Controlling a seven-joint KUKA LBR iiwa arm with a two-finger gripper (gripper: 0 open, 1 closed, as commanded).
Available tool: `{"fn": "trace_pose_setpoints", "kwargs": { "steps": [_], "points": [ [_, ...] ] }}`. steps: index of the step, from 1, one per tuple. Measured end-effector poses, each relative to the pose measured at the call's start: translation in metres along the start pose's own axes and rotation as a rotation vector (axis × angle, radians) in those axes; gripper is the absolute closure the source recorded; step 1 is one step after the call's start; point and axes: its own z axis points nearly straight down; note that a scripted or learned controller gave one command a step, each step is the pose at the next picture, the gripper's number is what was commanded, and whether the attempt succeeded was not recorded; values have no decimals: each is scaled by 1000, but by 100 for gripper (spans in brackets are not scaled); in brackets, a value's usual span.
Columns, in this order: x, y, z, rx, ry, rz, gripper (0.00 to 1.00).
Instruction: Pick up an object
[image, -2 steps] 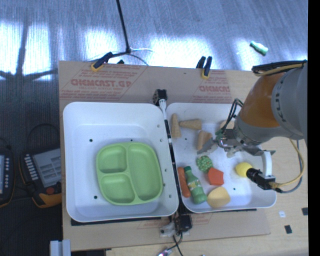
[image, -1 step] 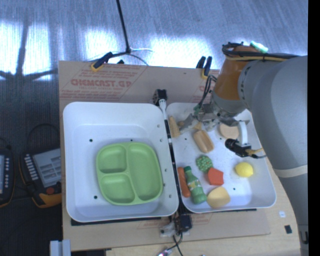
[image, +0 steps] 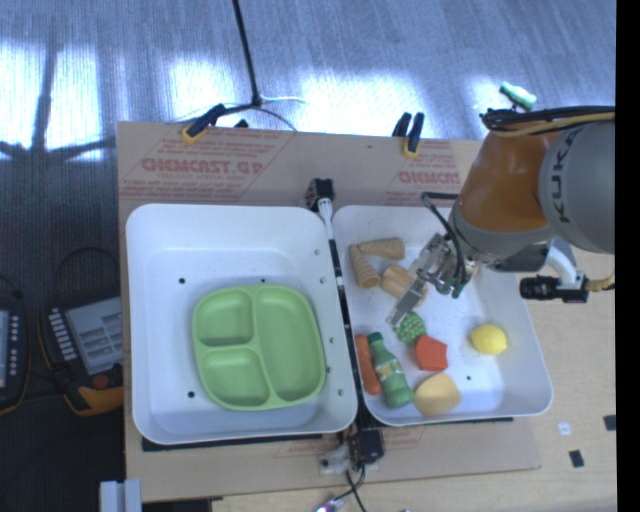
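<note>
Camera view: arm enters from the right, orange band above the wrist, wrist pitched down and leftward over the right bin. Gripper sits low in that bin's middle; its metal fingers slant down-left, with their tips just above a green strawberry-like toy. A tan bread-like piece lies against the fingers; whether it is between them cannot be told, so the state of the jaws cannot be told.

Right bin contents: two cone-shaped pieces near the upper left corner, an orange carrot and a green bottle side by side along the left wall, a red-orange block, a yellow lemon and a yellow-peach fruit near the front wall.

Left bin: one green divided plate, lying flat.
</note>
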Motion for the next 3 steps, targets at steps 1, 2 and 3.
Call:
{"fn": "trace_pose_setpoints", "kwargs": {
  "steps": [1,2,3],
  "points": [
    [-45,1,46,-2,-5,-92,0],
    [-115,-61,46,-1,-10,-301,0],
    [-79,-84,12,-1,-2,-592,0]
  ]
}}
